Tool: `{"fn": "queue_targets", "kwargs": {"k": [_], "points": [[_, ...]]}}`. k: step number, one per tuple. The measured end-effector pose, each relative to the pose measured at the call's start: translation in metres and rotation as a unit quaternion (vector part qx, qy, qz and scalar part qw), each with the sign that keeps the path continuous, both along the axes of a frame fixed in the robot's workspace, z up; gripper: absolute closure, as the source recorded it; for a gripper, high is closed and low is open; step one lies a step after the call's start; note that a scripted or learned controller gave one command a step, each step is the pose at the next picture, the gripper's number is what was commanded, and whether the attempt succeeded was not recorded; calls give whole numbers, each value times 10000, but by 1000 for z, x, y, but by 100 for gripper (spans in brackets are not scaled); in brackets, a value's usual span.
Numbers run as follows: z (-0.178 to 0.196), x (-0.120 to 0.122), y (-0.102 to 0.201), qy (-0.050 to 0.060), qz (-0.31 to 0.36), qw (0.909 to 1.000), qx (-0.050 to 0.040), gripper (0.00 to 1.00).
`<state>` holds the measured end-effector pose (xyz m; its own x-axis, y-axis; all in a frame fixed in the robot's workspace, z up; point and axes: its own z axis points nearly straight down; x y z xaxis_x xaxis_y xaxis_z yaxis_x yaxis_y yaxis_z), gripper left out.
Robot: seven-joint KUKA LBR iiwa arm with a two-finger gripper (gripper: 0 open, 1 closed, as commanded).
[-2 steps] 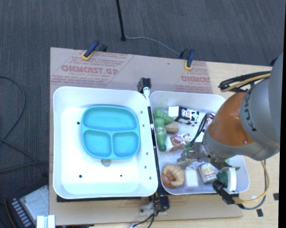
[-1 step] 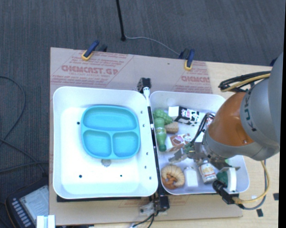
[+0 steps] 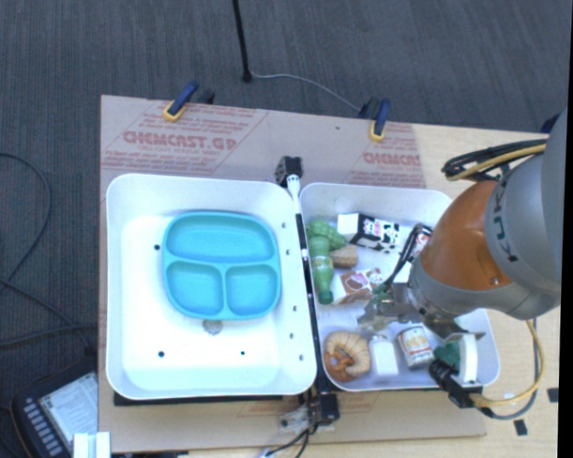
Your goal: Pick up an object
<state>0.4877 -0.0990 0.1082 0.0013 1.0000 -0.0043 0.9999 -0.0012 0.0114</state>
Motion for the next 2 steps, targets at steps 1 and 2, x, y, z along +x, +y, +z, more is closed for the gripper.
{"fn": "queue_targets", "kwargs": {"k": [1, 2], "points": [[0, 0, 0, 1, 0, 10000, 0, 0], [9, 0, 0, 4, -1, 10000, -1, 100]]}}
